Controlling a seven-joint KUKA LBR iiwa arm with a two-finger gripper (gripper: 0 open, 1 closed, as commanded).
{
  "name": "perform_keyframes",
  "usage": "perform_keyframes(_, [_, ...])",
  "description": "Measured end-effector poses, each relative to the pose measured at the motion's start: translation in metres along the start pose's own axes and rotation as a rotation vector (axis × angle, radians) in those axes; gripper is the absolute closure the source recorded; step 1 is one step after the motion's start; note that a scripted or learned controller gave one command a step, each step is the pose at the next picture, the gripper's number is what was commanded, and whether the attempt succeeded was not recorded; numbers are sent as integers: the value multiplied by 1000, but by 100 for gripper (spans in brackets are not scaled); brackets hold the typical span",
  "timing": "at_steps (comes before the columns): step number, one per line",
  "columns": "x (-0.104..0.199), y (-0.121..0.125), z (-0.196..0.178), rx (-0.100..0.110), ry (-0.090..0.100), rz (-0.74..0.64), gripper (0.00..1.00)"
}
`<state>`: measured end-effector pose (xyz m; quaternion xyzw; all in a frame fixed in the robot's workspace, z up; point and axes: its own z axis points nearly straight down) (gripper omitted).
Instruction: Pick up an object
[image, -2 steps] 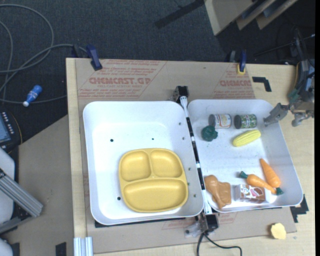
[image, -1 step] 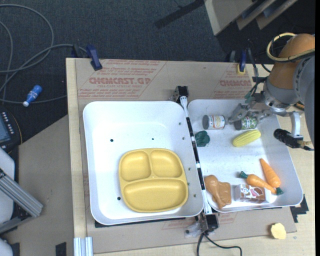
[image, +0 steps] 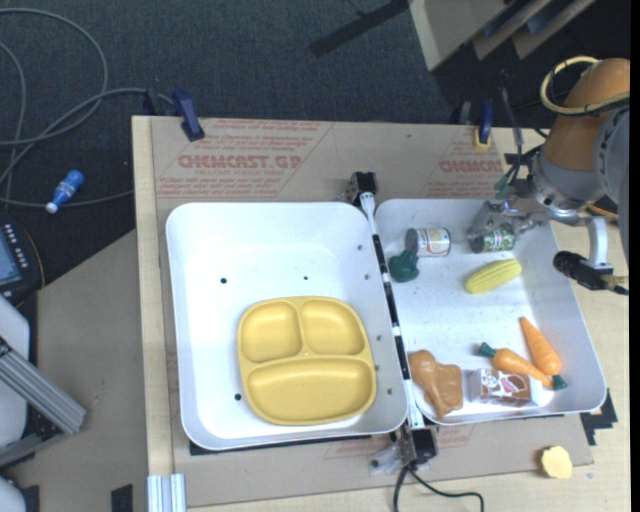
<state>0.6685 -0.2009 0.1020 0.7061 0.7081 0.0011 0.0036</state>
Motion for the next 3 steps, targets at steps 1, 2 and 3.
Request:
perform_keyframes(1, [45, -32, -80, 2, 5, -1, 100])
perform_keyframes(2, [88, -89, -138, 7, 6, -1, 100])
perform_keyframes(3, [158, -94, -118, 11, 7, -4, 100])
